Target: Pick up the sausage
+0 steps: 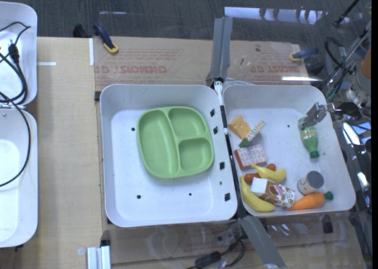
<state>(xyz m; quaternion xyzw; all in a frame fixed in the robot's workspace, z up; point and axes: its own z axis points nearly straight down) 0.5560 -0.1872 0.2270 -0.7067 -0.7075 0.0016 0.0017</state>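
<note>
A: Where's the gripper?

B: Right side of frame, over the upper right part of the right bin, just above the green bottle. Looks v. close to the bottle's top, can't tell if touching.

A: Jaws?

B: Can't tell whether open or shut, too small & glary. Nothing seen held between them.

A: And the sausage?

B: Prob. the reddish piece low in the right bin, centre-left of the pile, mostly hidden by the small yellow banana & a white cube. Not 100% sure. Well apart from the gripper.

A: Other stuff nearby?

B: Big banana along the bin's bottom-left edge, carrot at bottom right, orange block up top. Left bin has a green divided plate.
</note>
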